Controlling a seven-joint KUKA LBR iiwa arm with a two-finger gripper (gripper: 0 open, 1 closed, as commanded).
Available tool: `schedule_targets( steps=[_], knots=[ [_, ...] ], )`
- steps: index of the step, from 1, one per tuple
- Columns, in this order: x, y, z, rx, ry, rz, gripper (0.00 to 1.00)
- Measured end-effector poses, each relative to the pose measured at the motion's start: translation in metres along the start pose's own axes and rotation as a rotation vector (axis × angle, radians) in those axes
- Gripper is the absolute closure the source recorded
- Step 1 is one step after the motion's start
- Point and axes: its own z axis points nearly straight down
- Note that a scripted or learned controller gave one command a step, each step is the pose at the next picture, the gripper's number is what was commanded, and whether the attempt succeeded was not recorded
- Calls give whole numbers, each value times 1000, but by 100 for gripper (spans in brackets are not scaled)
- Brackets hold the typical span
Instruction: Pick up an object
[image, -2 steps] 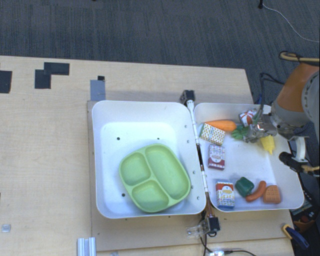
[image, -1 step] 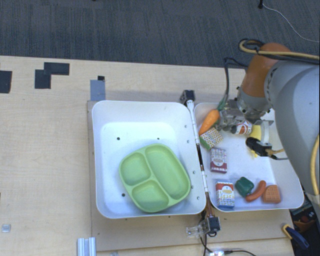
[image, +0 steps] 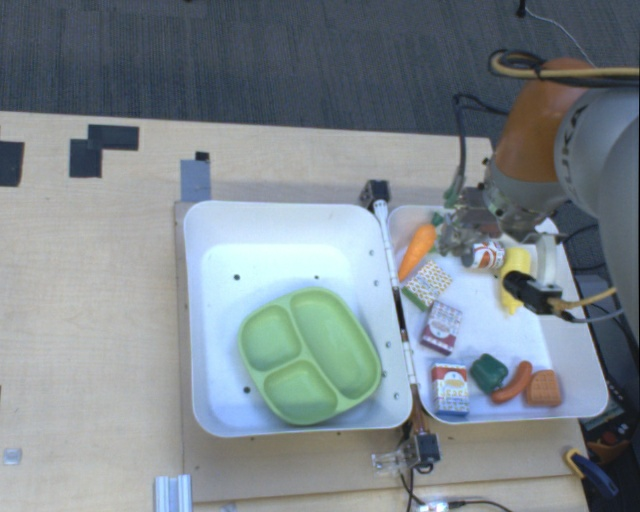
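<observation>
Two white bins (image: 200, 300) sit side by side. One green divided plate (image: 308, 355), one carrot (image: 417, 250), one banana (image: 516, 272), one sausage (image: 510, 383).

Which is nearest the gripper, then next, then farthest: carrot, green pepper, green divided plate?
From the gripper, at the far end of the right bin:
1. Carrot, just to its left, by the divider.
2. Green pepper, toward the near end of the same bin.
3. Green divided plate, across in the left bin.

The green plate (image: 310, 354) looks like smooth, matt plastic, the bins (image: 290, 225) glossy white plastic, the bench (image: 90, 330) pale wood.
</observation>
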Motion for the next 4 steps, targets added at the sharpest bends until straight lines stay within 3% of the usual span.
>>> schedule_targets(
  steps=[1,2,3,4],
  knots=[
    [0,-1,1,2,0,1,0],
    [-29,-16,88,-5,-2,4,0],
    [-27,-15,77,-9,0,0,100],
    [-98,45,61,0,-2,4,100]
  ],
)
